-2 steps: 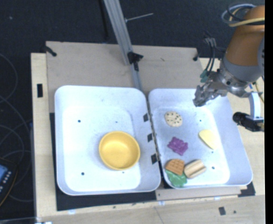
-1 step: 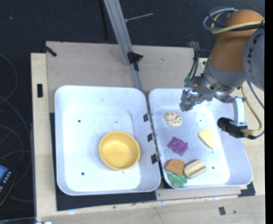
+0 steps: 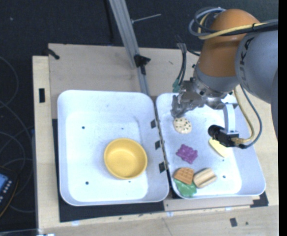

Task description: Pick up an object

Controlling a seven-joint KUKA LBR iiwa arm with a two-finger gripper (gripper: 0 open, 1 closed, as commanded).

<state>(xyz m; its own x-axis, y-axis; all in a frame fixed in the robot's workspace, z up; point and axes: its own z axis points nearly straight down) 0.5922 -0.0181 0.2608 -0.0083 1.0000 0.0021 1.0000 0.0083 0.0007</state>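
The arm's hand (image 3: 181,109) hangs low over the upper left part of the right bin (image 3: 246,178), directly above a pale, speckled, cookie-like piece (image 3: 183,126), and from this slanted look down I cannot tell whether the hand is open, closed or gripping anything. That cookie piece seems the likeliest target, lying just below the hand and close to the bin's left wall. To do the step well, the descent should be straight down and centred on the piece, since it is small, flat and rounded and could slip sideways or be pushed against the wall. The lift should wait until the piece is truly caught. The neighbours give some room: a purple piece (image 3: 186,153) lies near but apart, while a waffle-like piece (image 3: 184,175), a bread roll (image 3: 205,177) and something green (image 3: 186,190) crowd the bin's lower edge (well clear of the hand). A yellow strip (image 3: 217,147) lies to the right. The left bin (image 3: 74,132) holds a yellow bowl (image 3: 125,158). No brand, label or legible writing shows on the desk (image 3: 43,146) or on any object.
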